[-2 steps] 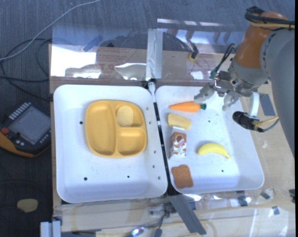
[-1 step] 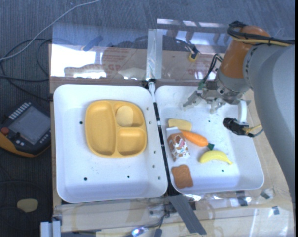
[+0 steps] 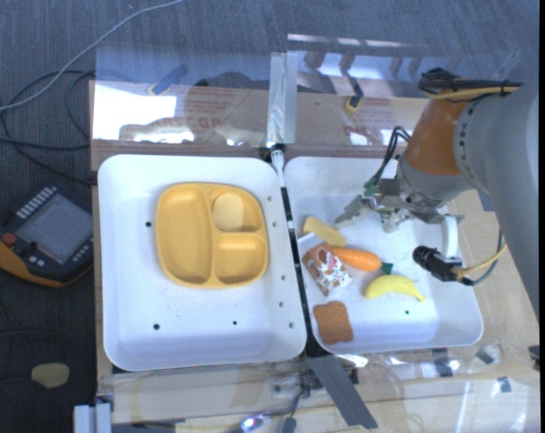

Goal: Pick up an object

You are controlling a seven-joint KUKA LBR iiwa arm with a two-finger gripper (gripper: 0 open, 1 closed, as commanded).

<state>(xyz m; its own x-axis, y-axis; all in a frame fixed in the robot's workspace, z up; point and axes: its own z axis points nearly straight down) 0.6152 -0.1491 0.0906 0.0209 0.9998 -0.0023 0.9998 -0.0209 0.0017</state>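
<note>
My gripper (image 3: 373, 215) hangs over the back half of the right bin (image 3: 453, 318), its fingers spread open with nothing between them. Just to its front left lies a pale yellow wedge (image 3: 323, 231). An orange carrot (image 3: 356, 259) lies in front of the gripper, beside a small cake slice with red and white topping (image 3: 327, 271). A yellow banana (image 3: 394, 287) rests further front, and a brown toast-like piece (image 3: 333, 321) lies near the bin's front left corner. The gripper touches none of them.
The left bin (image 3: 128, 332) holds a yellow divided tray (image 3: 213, 234). A raised rim (image 3: 290, 242) separates the two bins. A black cable and connector (image 3: 435, 262) hang from the wrist over the right bin. A clear panel (image 3: 345, 88) stands behind the bins.
</note>
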